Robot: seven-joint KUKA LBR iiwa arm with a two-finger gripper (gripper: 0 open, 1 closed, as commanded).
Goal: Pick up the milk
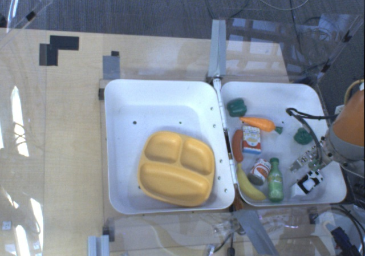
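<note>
The milk (251, 139) is a small white carton with a red top and a blue picture. It lies flat in the middle of the right bin (268, 92), just below the carrot (259, 124). My gripper (308, 168) hangs low over the right bin's front right corner, well to the right of the milk and apart from it. The arm's orange band (349, 126) is at the view's right edge. A small black-and-white piece (310, 182) sits right under the gripper; I cannot tell what it is.
Around the milk lie a green pepper (236, 106), a reddish sausage (237, 145), a banana (251, 185), a small can (260, 170), a green bottle (275, 179) and a dark green piece (303, 135). The left bin (125, 135) holds a yellow compartment tray (177, 168).
</note>
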